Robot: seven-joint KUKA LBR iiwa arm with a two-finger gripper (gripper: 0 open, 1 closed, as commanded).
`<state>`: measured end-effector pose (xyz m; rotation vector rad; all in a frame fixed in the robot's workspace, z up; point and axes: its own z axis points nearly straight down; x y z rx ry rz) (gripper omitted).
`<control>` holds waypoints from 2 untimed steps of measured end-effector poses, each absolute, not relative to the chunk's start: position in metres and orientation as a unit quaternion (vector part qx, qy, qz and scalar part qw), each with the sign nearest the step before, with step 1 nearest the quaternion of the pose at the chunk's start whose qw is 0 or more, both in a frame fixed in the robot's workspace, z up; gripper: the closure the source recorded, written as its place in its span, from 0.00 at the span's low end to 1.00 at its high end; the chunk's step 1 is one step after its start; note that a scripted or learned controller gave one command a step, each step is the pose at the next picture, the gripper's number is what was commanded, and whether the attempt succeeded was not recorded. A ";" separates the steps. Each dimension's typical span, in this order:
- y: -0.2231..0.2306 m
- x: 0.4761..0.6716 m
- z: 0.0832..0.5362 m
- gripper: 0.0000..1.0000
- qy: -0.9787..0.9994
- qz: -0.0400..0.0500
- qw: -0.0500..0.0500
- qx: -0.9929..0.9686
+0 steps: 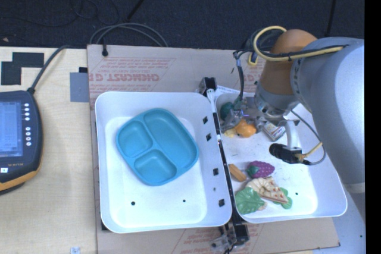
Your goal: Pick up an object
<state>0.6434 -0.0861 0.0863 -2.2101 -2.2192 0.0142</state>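
The arm reaches down over the right bin [333, 196], and the gripper [241, 119] sits low at that bin's far left corner, hard against the divider between the two bins. Just under it lies a small orange piece [244, 128], with a dark green piece [227, 110] just beside it toward the far edge. The wrist and cabling crowd this corner, so whether the jaws are spread or closed cannot be told, and nothing can be claimed as held.

The orange piece looks like the target. It reads as a toy fruit, rounded and stubby, probably light hollow plastic: stiff enough not to crush, but smooth and likely to squirt out of a pinch that lands off centre. It has only a slight long axis, running roughly along the bin's far edge, left to right; which end leads is too small to tell. The sensible hold is across its short width, at the middle of the bulge.

Nearer the front edge of the same bin sits a loose cluster: a purple bunch of grapes [262, 168], a small orange wedge [237, 172] touching the divider side, a flat pizza slice [271, 190] whose long axis slants toward the front right corner, and a green leaf [250, 200] just beside it. The flat ones would be awkward to pinch off the floor.

The left bin [113, 199] carries a blue divided plate [156, 146], lying flat near the middle.
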 end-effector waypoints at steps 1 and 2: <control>-0.086 0.643 0.098 1.00 -0.708 0.002 0.002 -0.706; -0.017 0.560 0.193 1.00 -0.709 -0.001 0.002 -0.705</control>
